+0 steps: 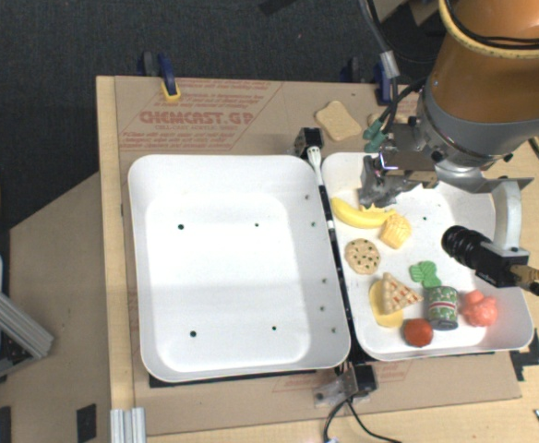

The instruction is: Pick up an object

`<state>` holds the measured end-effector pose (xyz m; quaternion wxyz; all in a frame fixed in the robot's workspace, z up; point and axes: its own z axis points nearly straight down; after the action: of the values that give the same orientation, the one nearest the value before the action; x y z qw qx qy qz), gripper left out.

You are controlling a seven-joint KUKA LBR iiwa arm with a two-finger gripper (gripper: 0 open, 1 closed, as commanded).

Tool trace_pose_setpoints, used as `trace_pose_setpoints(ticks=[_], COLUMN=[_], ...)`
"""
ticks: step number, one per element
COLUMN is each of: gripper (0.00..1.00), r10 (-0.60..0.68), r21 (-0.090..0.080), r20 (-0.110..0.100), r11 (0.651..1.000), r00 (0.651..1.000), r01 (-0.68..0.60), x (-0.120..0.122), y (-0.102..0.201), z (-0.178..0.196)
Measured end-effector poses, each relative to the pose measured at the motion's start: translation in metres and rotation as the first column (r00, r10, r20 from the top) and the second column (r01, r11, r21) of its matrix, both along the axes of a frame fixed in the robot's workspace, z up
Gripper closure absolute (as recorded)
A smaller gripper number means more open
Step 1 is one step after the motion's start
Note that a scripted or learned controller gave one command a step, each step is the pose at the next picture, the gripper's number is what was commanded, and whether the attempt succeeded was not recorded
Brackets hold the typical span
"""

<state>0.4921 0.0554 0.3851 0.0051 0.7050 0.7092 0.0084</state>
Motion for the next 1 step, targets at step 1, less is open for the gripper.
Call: trace_pose_setpoints(ticks=[1], gripper=[1.00], r10=[-0.003], r21=[-0.001], r20=[-0.002], r11=[1.000], r00=[1.000], r01=[0.003], x=[-0.0125], y=[0.0055], z=[0.1208])
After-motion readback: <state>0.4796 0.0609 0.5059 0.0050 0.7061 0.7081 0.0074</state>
